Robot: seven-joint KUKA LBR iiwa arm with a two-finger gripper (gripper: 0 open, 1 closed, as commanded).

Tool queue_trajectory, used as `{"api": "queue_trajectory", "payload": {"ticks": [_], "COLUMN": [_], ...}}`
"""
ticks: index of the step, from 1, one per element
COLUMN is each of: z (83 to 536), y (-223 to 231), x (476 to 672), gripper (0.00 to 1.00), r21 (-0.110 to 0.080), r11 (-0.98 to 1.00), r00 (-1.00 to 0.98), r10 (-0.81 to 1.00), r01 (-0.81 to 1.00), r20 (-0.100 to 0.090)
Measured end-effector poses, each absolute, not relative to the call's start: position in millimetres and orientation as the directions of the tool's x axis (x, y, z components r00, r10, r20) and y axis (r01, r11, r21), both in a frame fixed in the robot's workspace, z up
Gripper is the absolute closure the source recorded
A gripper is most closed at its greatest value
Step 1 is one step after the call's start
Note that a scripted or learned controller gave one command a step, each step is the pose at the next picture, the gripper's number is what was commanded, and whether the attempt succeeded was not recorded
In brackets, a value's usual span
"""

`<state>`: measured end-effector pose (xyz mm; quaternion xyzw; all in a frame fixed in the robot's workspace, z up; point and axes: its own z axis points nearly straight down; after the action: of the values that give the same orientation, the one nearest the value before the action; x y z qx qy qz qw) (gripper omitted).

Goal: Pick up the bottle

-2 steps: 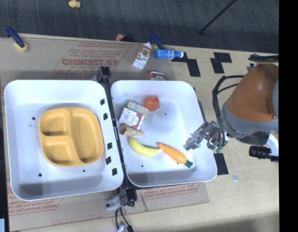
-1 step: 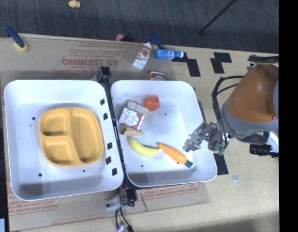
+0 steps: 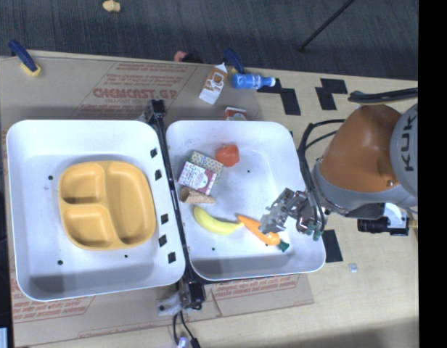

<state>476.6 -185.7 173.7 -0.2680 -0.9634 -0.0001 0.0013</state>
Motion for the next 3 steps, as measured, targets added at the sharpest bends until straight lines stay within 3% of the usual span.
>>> {"api": "queue_trajectory", "payload": {"ticks": [1,2,3], "z": [175,217,240], "y": [-211,-211,-211], "x": [476.9,477.3,477.4], "gripper": [1.0,1.0,1.0], "r21": [-0.001,-0.001,-0.002], "r11": [0.99,0.998,0.98], "r00": [-0.99,-0.998,-0.98], "r10": [0.141,0.066,-0.197], "r01": [0.141,0.066,-0.197], "r20": [-0.001,-0.001,-0.002]}}
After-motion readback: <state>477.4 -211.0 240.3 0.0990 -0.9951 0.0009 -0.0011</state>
